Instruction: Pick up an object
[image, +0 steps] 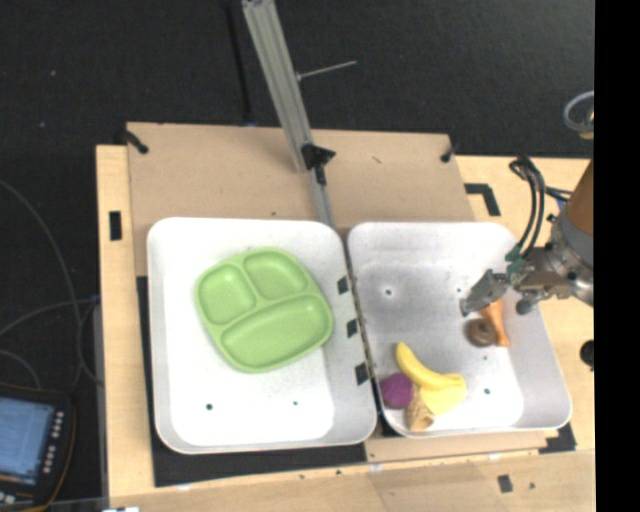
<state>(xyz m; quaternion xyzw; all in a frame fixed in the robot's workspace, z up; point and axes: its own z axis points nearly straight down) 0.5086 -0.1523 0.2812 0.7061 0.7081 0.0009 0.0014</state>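
In the right bin (420, 260), my gripper (499, 300) hangs at the right side with its fingers spread open and nothing between them. Just below it lies a small brown round object (483, 334) with an orange piece (498, 325) against its right side. The fingertips stand just above these two; I cannot tell whether they touch. A yellow banana (430, 372) lies near the bin's front, with a purple object (397, 391) to its left and a tan piece (421, 416) under its lower end.
The left bin (180, 400) holds a green divided plate (265, 308). A metal pole (285, 90) slants up from the seam between the bins at the back. The bins' shared wall (352, 320) runs left of the banana.
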